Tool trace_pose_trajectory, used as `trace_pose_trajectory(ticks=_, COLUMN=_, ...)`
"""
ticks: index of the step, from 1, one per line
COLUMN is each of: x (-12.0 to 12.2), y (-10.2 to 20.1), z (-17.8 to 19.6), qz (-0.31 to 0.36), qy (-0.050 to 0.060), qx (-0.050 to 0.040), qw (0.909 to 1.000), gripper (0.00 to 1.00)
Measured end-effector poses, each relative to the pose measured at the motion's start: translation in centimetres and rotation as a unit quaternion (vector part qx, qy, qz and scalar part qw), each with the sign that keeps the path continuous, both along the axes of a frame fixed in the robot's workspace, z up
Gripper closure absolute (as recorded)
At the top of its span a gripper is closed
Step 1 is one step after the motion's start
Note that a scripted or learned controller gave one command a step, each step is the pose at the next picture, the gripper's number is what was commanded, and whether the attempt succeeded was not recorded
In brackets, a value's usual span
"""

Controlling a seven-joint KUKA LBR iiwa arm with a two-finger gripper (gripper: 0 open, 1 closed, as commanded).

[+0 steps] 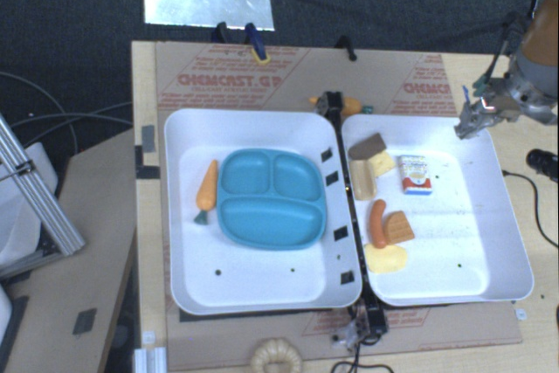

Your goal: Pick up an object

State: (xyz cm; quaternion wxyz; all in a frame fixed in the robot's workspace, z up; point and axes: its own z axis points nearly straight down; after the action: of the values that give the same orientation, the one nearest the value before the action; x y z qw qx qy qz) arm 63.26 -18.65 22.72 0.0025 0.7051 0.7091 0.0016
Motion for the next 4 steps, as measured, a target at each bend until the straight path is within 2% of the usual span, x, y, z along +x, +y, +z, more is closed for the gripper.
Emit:
trace_pose_trajectory(ticks=1, x=1.8, y=5.5, z=-0.5, qz=0.002, qy=0.001, qx=0.0011, qw=1.0, gripper=1.0)
trace_pose_trajectory(ticks=2, x=2.7, y=11.4, z=0.4, qz=0.003, qy=0.001, qx=0.0015, qw=1.0, gripper=1.0)
trace_pose_trajectory(ticks=3, x=0.9, y=12.6, z=-0.7, qz=0.0, qy=0.003, qx=0.0006, qw=1.0, gripper=1.0)
trace_pose_trajectory(ticks=4, x=2.3, y=12.8, z=-1.2, qz=0.0, qy=0.001, qx=0.0003, qw=1.0, gripper=1.0)
